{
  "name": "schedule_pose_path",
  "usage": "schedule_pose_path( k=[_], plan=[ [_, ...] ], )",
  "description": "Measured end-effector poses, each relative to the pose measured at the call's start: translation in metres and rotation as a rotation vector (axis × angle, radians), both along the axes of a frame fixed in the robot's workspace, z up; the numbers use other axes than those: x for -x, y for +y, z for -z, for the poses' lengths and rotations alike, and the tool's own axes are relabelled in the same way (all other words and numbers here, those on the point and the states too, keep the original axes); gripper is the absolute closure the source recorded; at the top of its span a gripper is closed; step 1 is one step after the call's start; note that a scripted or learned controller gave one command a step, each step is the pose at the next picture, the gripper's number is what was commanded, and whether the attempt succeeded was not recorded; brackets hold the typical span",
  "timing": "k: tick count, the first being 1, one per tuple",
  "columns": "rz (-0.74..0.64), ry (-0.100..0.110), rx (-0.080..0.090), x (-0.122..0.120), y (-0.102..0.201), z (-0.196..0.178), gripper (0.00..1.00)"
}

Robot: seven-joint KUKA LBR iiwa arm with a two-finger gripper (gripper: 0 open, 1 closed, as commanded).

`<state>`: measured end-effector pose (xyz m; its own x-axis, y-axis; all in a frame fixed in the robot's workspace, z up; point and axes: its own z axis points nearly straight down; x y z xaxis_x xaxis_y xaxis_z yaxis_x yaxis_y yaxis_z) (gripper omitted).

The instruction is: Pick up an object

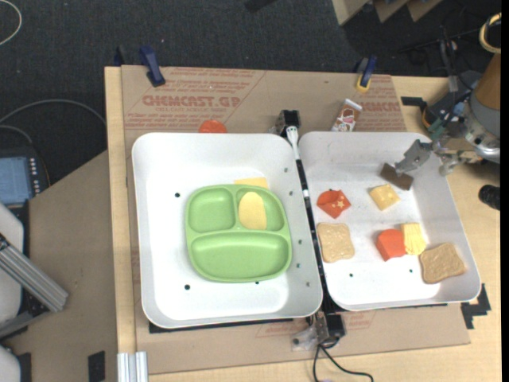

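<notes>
Bright, even overhead light; 2 white bins (159,293) near overexposed (faint glare), soft short shadows, slight overall softness, dark floor.

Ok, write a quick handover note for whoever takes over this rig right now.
End effector: over the right bin's far right corner, nothing seen held; open or shut unclear.
Right bin: red piece, small yellow cube, two toast slices, orange block against a yellow piece.
Left bin: green divided plate with a yellow piece.
Done: nothing picked yet. Left: grasp and lift one item.
</notes>
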<state>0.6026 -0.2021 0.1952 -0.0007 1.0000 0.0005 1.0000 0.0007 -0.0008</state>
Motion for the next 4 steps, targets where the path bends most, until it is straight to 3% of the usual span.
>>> schedule_pose_path(
  k=[1,2,3,4],
  plan=[
    [0.004,0.01,-0.004,0.063,0.001,0.116,0.0],
    [-0.006,-0.01,0.002,-0.032,0.029,0.109,0.0],
    [0.005,0.005,-0.001,0.035,-0.009,0.109,0.0],
    [-0.008,-0.007,0.0,-0.025,0.058,0.11,0.0]
  ],
)
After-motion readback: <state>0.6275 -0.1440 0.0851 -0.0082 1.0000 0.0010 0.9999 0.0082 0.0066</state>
